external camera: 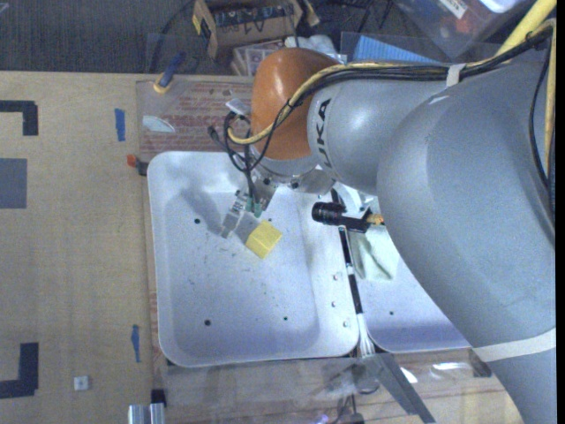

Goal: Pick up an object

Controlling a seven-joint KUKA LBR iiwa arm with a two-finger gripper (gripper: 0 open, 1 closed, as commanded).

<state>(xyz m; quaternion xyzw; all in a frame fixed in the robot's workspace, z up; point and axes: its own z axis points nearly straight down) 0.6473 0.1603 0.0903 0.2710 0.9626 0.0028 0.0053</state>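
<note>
A small yellow block lies on the floor of the left white bin, near its middle. My gripper hangs low over that bin, just left of the block and very close to it. The block sits beside the gripper's tip, not clearly between anything. The grey arm with its orange band reaches in from the right and hides most of the right bin.
A pale green soft item lies in the right bin near the divider between the bins. A brick-patterned board borders the far side of the left bin. The wooden bench stretches out to the left.
</note>
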